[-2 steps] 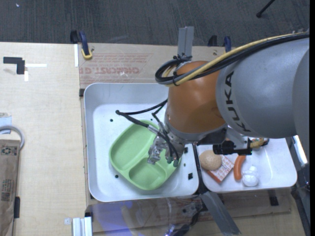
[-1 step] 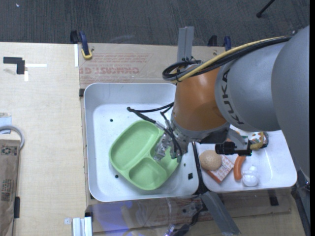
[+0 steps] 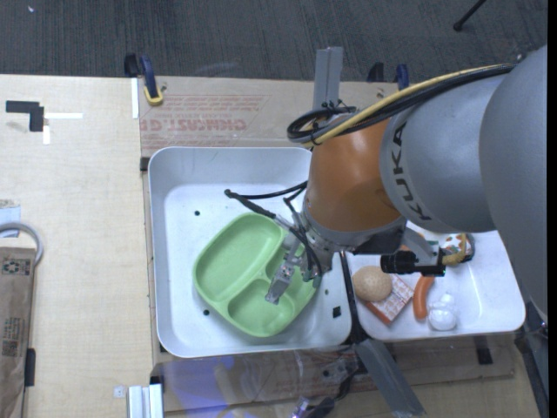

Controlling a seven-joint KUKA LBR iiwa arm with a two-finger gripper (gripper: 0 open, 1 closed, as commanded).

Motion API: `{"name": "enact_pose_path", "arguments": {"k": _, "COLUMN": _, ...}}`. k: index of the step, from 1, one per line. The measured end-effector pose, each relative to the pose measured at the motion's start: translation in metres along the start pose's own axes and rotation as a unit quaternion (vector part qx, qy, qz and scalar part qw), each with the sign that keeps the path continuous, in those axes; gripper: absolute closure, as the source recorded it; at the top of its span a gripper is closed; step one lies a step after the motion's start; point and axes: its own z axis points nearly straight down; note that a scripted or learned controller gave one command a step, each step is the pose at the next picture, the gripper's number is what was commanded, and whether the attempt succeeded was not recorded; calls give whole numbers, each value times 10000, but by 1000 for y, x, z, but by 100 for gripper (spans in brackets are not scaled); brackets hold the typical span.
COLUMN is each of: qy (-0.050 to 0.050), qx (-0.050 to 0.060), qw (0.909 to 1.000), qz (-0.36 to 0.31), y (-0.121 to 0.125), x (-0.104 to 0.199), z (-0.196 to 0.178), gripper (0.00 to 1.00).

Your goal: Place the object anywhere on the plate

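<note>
A light green divided plate (image 3: 235, 264) lies tilted in the left white bin (image 3: 174, 233). My gripper (image 3: 292, 277) hangs over the plate's right side, just above its rim. Its two grey fingers (image 3: 280, 282) stand apart, and I see only the green of the plate between them. The arm's orange band and grey body hide the bin's right wall. In the right bin (image 3: 487, 320) lie a tan round roll (image 3: 374, 283), an orange sausage-shaped piece (image 3: 423, 296), a white lump (image 3: 442, 313) and a red-and-white packet (image 3: 398, 306).
A small patterned bottle (image 3: 458, 249) lies at the back of the right bin, next to the arm. Black cables (image 3: 252, 200) loop over the left bin's back part. A wooden benchtop extends to the left, with a brown bag (image 3: 16, 294) at its edge.
</note>
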Motion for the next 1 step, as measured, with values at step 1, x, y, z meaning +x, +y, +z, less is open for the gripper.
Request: {"name": "enact_pose_path", "arguments": {"k": 1, "qy": -9, "qx": -6, "qw": 9999, "qz": -149, "y": 27, "x": 24, "z": -49, "gripper": 0}}
